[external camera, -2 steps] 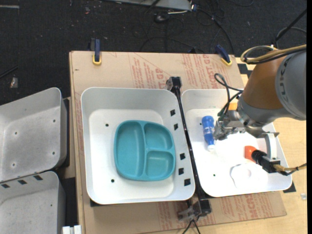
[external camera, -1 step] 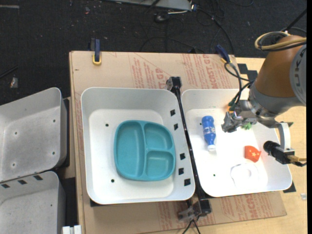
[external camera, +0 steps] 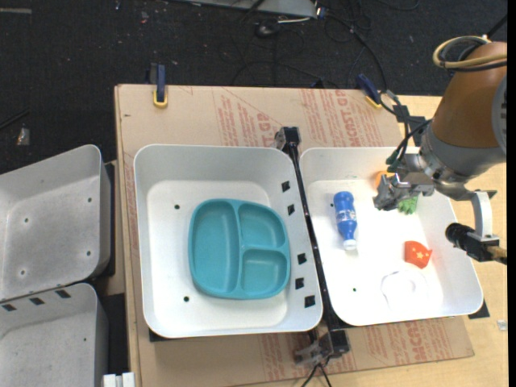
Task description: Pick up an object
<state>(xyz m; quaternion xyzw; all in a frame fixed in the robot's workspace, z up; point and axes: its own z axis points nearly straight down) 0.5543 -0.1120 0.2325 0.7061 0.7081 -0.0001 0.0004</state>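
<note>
The right bin (external camera: 355, 305) holds a blue bottle with a white cap (external camera: 345, 218), lying lengthwise near its left wall. An orange-red toy (external camera: 417, 253) lies toward the right side. A green object (external camera: 408, 205) and a small orange piece (external camera: 380, 181) sit at the bin's upper right, right under my gripper (external camera: 393, 193). The gripper hangs low over them, touching or nearly touching the green object. A clear round lid-like thing (external camera: 399, 285) lies faintly visible near the front of this bin.
The left bin (external camera: 153, 216) carries a teal divided plate (external camera: 239, 248). A black divider (external camera: 304, 224) runs between the bins. Blue clamps (external camera: 160, 84) hold the cardboard base. Grey trays (external camera: 48, 216) lie off the bench at far left.
</note>
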